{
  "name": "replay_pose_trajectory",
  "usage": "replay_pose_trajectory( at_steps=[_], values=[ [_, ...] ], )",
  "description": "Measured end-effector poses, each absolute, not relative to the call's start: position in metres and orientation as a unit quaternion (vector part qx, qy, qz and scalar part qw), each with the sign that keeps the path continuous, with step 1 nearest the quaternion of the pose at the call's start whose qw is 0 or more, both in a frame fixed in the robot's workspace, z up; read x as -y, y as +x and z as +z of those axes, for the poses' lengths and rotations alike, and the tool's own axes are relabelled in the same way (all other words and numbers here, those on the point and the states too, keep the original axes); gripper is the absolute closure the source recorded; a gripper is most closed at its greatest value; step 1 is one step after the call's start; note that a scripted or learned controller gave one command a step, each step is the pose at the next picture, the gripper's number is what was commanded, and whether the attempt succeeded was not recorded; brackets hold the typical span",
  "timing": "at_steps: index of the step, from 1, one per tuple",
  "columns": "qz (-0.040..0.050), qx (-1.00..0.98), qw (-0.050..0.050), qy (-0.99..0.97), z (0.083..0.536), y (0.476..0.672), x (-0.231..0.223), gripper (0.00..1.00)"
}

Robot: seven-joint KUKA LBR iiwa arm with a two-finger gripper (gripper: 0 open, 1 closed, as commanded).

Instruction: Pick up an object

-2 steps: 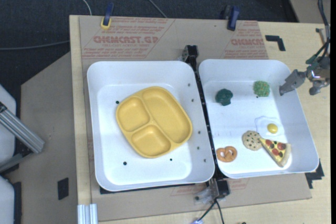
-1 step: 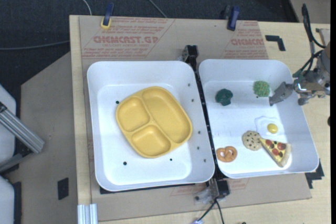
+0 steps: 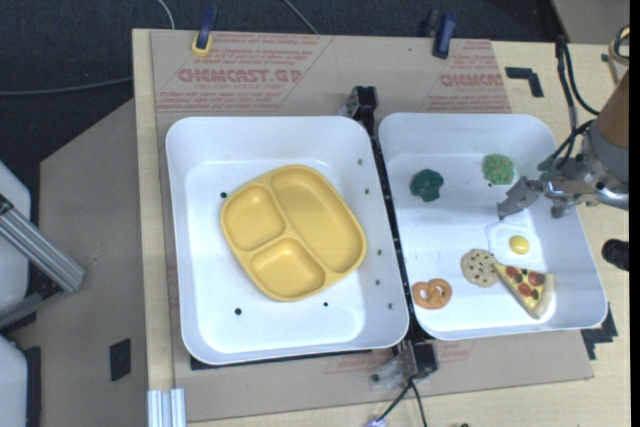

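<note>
The right bin (image 3: 455, 141) holds several toy foods. A dark green broccoli (image 3: 427, 184) and a lighter green one (image 3: 497, 168) lie near its far side. Toward the near side are a fried egg (image 3: 517, 244), a chocolate-chip cookie (image 3: 480, 267), a pretzel (image 3: 432, 292) and a pizza slice (image 3: 527, 288). My gripper (image 3: 513, 202) hangs over the right part of this bin, just above the egg and below the lighter broccoli. It holds nothing that I can see.
A yellow divided plate (image 3: 292, 231) lies in the left bin (image 3: 190, 245). A black clamp (image 3: 363, 101) sits at the top of the ridge between the bins. Cables (image 3: 573, 85) run past the right bin's far right corner.
</note>
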State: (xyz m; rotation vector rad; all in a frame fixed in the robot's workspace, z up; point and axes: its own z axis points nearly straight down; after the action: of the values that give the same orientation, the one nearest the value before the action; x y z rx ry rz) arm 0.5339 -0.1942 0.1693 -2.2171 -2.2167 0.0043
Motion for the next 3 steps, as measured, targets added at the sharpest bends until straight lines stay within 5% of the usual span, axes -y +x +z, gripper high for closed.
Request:
replay_pose_trajectory(
  at_steps=[1, 2, 3],
  values=[
    [0.0015, 0.707, 0.003, -0.707, 0.117, 0.537, 0.203, 0.00],
    [-0.0003, 0.707, -0.001, -0.707, 0.131, 0.539, 0.203, 1.00],
    [-0.0014, 0.708, -0.004, -0.707, 0.189, 0.535, 0.196, 1.00]
  ],
)
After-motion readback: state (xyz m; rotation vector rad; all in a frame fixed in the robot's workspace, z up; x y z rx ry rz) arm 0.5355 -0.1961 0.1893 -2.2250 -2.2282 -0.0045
